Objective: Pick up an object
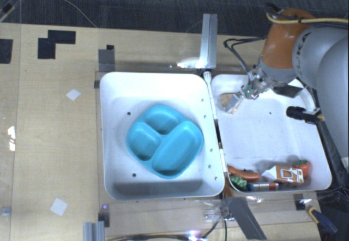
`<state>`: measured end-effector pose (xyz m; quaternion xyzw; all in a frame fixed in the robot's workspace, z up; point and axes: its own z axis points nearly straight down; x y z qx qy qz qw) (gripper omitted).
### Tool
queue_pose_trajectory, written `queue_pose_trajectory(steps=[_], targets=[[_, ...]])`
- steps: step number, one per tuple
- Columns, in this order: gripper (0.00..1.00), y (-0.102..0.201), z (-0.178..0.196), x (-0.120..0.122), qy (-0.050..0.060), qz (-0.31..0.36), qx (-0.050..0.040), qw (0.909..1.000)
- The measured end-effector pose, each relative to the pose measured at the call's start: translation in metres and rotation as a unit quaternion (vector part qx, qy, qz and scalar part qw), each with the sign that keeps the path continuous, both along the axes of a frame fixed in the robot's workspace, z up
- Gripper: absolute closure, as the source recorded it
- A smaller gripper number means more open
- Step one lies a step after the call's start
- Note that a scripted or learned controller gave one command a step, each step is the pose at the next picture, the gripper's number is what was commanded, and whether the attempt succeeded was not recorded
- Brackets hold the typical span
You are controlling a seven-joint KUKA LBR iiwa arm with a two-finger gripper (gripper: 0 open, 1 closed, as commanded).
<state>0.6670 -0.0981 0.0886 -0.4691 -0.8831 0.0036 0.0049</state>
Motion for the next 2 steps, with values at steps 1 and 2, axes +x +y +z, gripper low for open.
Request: queue_pose_trajectory(steps=[1, 2], targets=[[1.0, -0.001, 0.009, -0.002, 0.004, 0.001, -0.0004, 1.0], [1.0, 0.07, 0.1, 0.001, -0.004, -0.014, 0.0006, 0.9999]])
